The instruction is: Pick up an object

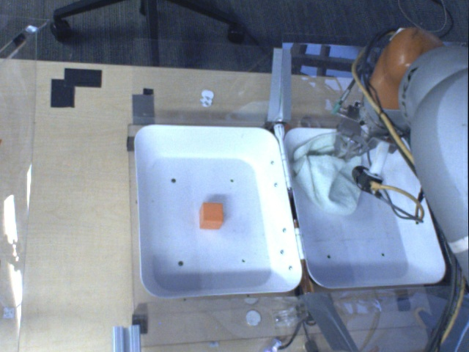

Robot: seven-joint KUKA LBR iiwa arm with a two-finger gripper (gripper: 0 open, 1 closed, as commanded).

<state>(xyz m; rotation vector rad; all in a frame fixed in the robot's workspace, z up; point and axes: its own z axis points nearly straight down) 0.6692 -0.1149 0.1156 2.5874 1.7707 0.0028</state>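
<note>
Whether the jaws were parted or closed could not be told; the gripper (350, 139) hung over a crumpled white cloth (322, 173) in the right bin (381, 266). A small orange cube (212, 215) lay left of that cloth, in the left bin (157, 196).

floor (293, 6): dark grey carpet | chair base (150, 2): black, on castors | bench (66, 218): pale wood — glare at left

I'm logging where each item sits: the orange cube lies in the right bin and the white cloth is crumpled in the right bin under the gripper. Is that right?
Not quite. The camera view shows the orange cube in the left bin, alone near its middle. The rest stands: the white cloth is crumpled in the right bin, with the gripper at its upper edge.
</note>
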